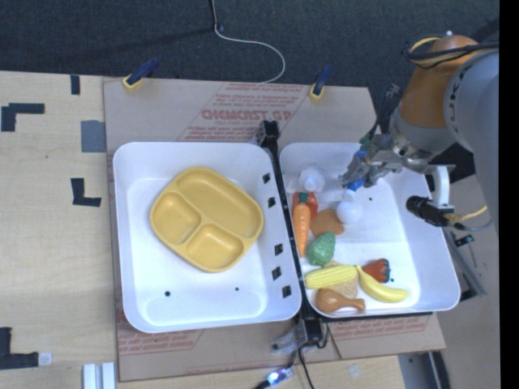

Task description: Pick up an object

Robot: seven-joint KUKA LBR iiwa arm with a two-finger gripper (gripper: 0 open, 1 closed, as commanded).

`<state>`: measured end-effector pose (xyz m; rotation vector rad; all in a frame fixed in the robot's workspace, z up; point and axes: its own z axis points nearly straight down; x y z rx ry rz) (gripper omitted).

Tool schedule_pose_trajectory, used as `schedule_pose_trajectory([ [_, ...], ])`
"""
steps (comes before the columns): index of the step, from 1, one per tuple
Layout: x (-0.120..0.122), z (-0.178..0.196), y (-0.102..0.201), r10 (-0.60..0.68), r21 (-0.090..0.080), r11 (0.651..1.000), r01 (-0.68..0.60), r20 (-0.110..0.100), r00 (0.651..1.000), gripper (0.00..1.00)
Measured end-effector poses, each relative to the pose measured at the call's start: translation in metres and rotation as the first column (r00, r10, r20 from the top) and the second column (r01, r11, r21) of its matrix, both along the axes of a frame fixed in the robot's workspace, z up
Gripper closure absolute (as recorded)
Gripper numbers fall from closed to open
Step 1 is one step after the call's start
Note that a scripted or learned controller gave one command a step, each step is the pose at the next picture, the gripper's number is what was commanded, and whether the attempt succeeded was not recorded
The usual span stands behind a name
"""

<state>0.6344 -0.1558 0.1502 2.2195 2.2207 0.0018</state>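
Arm enters from the right, orange band above the wrist, gripper [358, 178] low over the upper part of the right bin [422, 241].

Gripper state: cannot tell from this angle.

Nothing visibly between the gripper tips. A small blue bit sits at the gripper's end, unclear whether it belongs to the tool or to a toy.

Candidates, all in the right bin: white rounded piece [350, 211] just below the gripper; another white piece [310, 178] to its left near the divider; carrot [301, 225] along the divider; brown chunk [328, 220] beside it; green vegetable [322, 248]; corn cob [331, 276]; banana [381, 288]; red pepper [377, 269]; drumstick [339, 301] at the bottom edge.

Left bin [134, 217] holds a yellow divided tray [206, 216], well apart from the gripper.

Progress, as judged: approach made, grasp not confirmed. No object is seen lifted; every toy looks to be lying on the bin floor. Left to do: close on one piece, likely the white one nearest, and raise it clear of the bin
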Motion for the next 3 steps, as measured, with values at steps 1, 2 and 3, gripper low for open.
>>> schedule_pose_trajectory([
  [1,-0.004,0.046,0.008,0.001,0.001,1.0,-0.001,-0.001,1.0,1.0],
  [2,-0.003,0.076,0.008,0.001,0.0,1.0,-0.001,0.0,1.0,1.0],
  [3,-0.023,0.081,0.053,0.004,0.001,1.0,-0.004,-0.004,1.0,1.0],
])
